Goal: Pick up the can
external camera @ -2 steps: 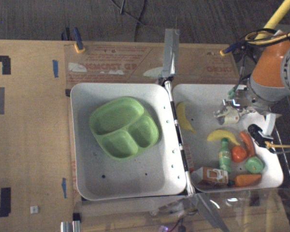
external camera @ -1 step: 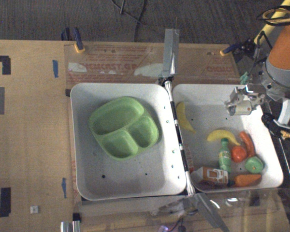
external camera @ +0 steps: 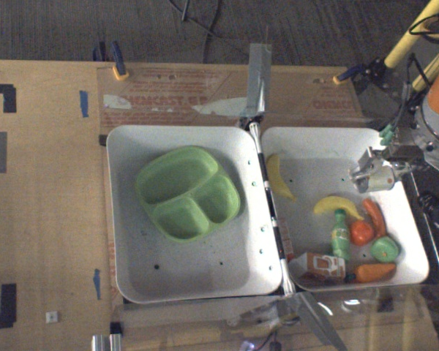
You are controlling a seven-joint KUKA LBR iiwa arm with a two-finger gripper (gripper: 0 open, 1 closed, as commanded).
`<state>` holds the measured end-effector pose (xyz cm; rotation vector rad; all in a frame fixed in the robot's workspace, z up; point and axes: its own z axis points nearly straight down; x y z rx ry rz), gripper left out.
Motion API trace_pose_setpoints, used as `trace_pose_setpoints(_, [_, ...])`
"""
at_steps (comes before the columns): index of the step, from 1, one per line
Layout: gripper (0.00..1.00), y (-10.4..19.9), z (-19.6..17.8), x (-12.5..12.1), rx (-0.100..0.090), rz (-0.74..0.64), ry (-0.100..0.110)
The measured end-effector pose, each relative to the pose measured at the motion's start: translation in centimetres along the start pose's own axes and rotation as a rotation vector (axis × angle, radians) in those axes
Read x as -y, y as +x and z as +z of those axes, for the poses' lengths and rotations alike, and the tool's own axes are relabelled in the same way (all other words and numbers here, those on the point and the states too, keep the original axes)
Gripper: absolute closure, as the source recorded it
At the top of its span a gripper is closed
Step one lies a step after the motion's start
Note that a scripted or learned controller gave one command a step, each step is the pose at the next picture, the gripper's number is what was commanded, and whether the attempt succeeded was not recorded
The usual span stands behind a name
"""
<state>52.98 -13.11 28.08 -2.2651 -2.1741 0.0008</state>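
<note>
Can (external camera: 323,266) is lying on its side in the right bin (external camera: 314,146), down in that bin's near-left corner, close against the front wall and just beside the divider between the two bins. Its long axis is running roughly left-right in the camera view, its white and orange label is facing up, and its left end is sitting slightly higher in frame.

Crowding it: the green bottle (external camera: 340,235) is standing just above it and looks to be touching or almost touching, I can't tell which. The carrot (external camera: 374,272) is lying off its right end, close, in near enough the same line. The red tomato-like piece (external camera: 361,232), red pepper (external camera: 375,216) and green fruit (external camera: 385,249) are clustering further right. One banana (external camera: 336,205) is arching above the bottle and another (external camera: 279,178) is lying by the divider.

Gripper (external camera: 373,172) is hovering over the far-right part of the same bin, well apart from the can. I can't tell whether it's open or closed at this resolution.

Key relation: the can is sitting down-left of the gripper in view, diagonally across the bin, with the banana and bottle lying on the straight line between them.

My read is that the approach isn't started. The next move is needing a traverse over the clutter, then a descent with the closing direction across the can's short axis (i.e. near-far in view). Main risks are clipping the bottle or hitting the front wall.
</note>
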Motion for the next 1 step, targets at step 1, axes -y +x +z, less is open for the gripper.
trace_pose_setpoints(1, [1.0,0.0,-1.0,-0.09,0.001,0.0,-0.003])
